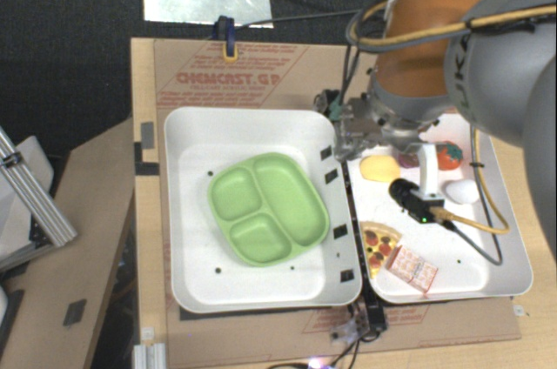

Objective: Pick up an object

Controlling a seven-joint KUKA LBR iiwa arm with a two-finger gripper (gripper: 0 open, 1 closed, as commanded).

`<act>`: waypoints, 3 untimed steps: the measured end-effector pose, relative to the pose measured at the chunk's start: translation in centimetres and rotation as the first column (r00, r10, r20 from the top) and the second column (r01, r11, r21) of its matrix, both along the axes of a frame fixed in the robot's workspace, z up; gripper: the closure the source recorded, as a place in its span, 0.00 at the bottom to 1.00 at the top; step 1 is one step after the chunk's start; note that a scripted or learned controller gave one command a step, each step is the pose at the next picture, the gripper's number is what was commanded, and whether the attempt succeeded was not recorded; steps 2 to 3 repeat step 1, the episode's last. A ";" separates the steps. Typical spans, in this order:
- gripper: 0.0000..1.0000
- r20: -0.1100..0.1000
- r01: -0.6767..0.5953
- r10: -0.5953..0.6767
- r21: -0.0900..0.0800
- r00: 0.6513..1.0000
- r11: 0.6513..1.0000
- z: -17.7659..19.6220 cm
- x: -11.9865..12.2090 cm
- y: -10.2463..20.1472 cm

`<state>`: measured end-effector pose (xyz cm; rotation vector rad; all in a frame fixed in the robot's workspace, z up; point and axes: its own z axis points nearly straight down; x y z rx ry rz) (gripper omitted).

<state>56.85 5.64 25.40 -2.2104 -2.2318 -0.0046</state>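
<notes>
The right bin (505,267) holds several small objects. A yellow rounded piece (378,168) lies near its left wall, with a red tomato-like toy (449,155) and a white egg-shaped object (462,191) further right. Nearer the front lie a pizza-slice toy (379,240) and a small pink box (412,269). My gripper (352,136) hangs under the grey and orange wrist at the back left corner of this bin, just above and left of the yellow piece. The wrist hides most of it, and nothing shows between its fingers.
The left bin (187,271) holds a green divided tray (265,206). A black part with a green light (411,197) and a cable (474,228) stretch across the middle of the right bin. The ridge between the bins (345,219) runs just below the gripper.
</notes>
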 end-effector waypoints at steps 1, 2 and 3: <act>1.00 -0.002 0.000 0.000 0.000 1.000 1.000 -1.5 -0.9 5.1; 1.00 -0.002 0.000 0.000 0.000 1.000 1.000 -1.5 -0.9 5.1; 1.00 -0.002 0.000 0.000 0.000 1.000 1.000 -1.5 -0.9 5.1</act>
